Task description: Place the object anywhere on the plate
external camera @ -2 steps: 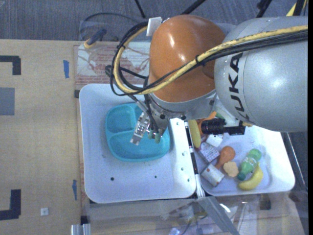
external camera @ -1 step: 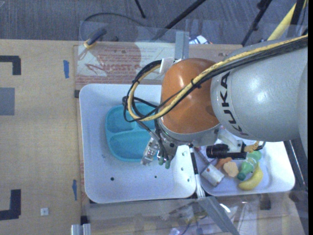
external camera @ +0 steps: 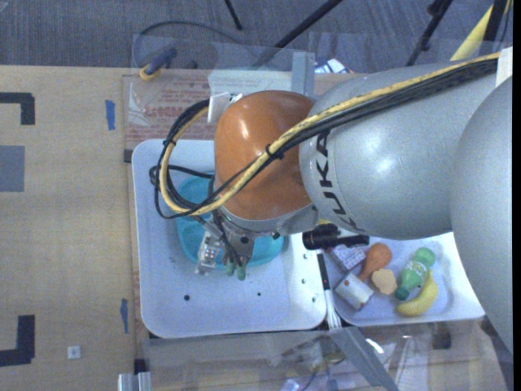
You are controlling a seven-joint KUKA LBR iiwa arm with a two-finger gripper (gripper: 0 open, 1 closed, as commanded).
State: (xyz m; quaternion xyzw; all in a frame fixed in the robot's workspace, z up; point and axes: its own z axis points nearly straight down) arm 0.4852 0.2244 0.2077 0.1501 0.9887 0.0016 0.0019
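Note:
A blue plate (external camera: pixel 192 236) lies in the left white bin (external camera: pixel 163 300), most of it hidden under the orange band and wrist of the arm. My gripper (external camera: pixel 230 265) hangs low over the plate's front edge, pointing down at it. A small pale, speckled piece (external camera: pixel 208 254) shows beside the gripper on its left; I cannot tell whether it is a held object or part of the gripper.
The right bin (external camera: pixel 456 304) holds a carrot (external camera: pixel 376 259), a green bottle (external camera: pixel 416 269), a banana (external camera: pixel 421 300), a small can (external camera: pixel 355 290), a round orange piece (external camera: pixel 384 281) and a black marker (external camera: pixel 324 272). The grey arm covers the bins' upper right.

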